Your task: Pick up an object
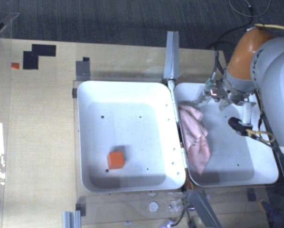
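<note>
Hovering above the soft, light pink cloth [195,137] with gripper [212,93], finger state untellable, likely needing a pinch at a raised fold

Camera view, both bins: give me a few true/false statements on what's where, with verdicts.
1. The orange block lies in the left bin. True.
2. The pink cloth lies in the left bin. False: it is in the right bin, along its left wall beside the divider.
3. The gripper is above the right bin's upper part. True.
4. The orange block is held by the gripper. False: it sits on the left bin's floor, far from the gripper.
5. The pink cloth is folded into a neat square. False: it lies crumpled in a long strip.
</note>
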`<action>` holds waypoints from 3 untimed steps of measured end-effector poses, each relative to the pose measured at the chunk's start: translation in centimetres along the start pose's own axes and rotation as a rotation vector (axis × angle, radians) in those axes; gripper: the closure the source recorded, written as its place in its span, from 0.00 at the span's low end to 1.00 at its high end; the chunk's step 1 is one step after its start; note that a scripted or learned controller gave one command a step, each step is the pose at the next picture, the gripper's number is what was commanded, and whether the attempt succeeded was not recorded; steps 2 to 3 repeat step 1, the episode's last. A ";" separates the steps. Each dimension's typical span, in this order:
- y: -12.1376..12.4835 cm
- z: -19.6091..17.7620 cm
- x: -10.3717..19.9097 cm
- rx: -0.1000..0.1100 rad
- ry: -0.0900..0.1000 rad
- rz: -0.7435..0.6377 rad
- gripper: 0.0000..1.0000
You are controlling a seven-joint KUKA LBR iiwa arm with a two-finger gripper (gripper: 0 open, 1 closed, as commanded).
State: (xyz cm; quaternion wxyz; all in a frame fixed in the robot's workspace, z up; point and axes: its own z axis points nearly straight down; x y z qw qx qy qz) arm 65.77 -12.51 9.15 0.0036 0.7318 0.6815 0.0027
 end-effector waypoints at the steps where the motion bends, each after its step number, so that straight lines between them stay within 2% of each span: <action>1: 1.2 -2.2 1.7 0.002 0.000 0.114 0.00; 3: 1.2 -2.2 1.7 0.002 0.000 0.114 0.00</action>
